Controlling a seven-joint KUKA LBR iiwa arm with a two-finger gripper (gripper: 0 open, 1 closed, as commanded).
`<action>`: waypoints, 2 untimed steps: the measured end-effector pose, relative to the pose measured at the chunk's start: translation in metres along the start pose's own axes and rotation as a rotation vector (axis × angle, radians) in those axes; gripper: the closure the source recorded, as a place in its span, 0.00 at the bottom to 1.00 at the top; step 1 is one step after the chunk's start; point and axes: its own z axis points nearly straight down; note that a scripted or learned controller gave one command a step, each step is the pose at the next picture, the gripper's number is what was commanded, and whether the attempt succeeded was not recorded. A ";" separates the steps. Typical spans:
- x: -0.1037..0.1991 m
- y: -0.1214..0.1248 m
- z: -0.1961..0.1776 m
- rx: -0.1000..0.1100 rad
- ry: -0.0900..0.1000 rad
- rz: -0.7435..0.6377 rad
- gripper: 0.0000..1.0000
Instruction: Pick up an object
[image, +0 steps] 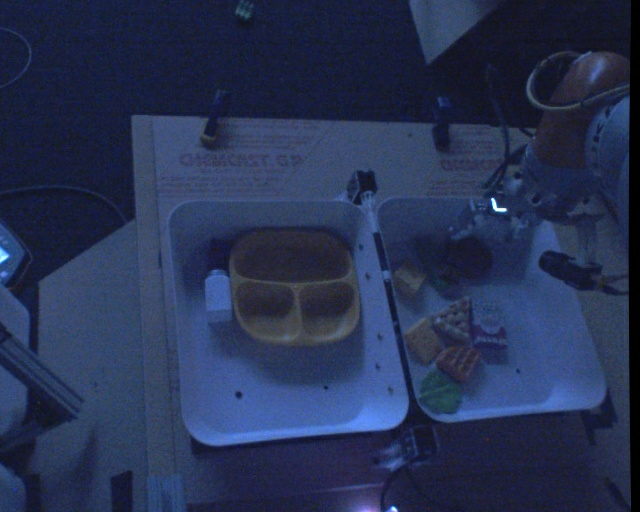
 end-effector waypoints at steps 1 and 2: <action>0.001 0.000 0.036 -0.001 0.000 0.000 0.00; 0.001 0.003 0.020 -0.013 -0.003 -0.001 1.00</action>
